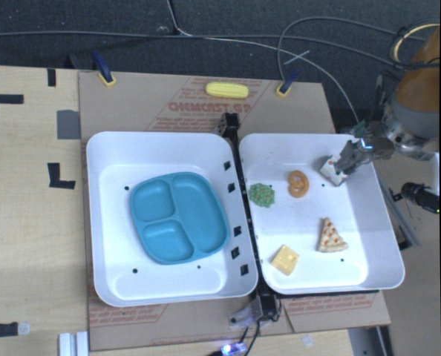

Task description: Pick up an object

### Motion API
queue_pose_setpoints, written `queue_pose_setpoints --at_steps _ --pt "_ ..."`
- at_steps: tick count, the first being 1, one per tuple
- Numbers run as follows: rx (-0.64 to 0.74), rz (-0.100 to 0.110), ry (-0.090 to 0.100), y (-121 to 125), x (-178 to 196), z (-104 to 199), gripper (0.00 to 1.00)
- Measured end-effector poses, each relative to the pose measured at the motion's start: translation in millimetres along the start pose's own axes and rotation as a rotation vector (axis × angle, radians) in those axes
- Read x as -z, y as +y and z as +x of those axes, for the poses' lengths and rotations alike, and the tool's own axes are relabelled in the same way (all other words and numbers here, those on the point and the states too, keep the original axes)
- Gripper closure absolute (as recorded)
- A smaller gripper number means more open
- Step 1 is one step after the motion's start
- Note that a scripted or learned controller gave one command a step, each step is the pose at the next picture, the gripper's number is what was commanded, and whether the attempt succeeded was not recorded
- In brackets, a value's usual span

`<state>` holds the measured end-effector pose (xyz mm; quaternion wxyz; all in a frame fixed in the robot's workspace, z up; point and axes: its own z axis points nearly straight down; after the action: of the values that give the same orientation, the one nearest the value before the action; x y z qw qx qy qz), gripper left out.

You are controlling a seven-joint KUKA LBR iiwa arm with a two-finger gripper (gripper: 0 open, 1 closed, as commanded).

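The fingers (345, 162) hang over the top right corner of the right bin (376, 273), and I cannot tell how they stand. A white block (330, 171) lies just beside their tips. The pretzel (298, 183), green ball (262, 194), pizza slice (330, 236) and cheese (284, 259) lie in that bin.

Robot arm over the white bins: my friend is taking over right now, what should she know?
Gripper: low over the right bin's upper right part, at a small white block. I can't tell if its fingers are open or shut, or if it holds anything.
Right bin: green broccoli-like toy, orange pretzel, pizza slice, yellow cheese piece.
Left bin: blue divided plate.
Behind the bins: a yellow corn cob on the cardboard.
Done: nothing visibly lifted.
Left: grab one object and raise it.
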<state>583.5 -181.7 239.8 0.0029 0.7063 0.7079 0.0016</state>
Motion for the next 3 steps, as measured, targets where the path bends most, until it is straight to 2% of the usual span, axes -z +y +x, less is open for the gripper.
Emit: queue_pose_setpoints --at_steps 1,2,3 --pt "-0.001 0.006 0.002 1 10 1 1.0" --pt "0.003 0.007 0.002 3 10 63 1.0" --pt "0.003 0.008 0.002 2 2 106 1.0"
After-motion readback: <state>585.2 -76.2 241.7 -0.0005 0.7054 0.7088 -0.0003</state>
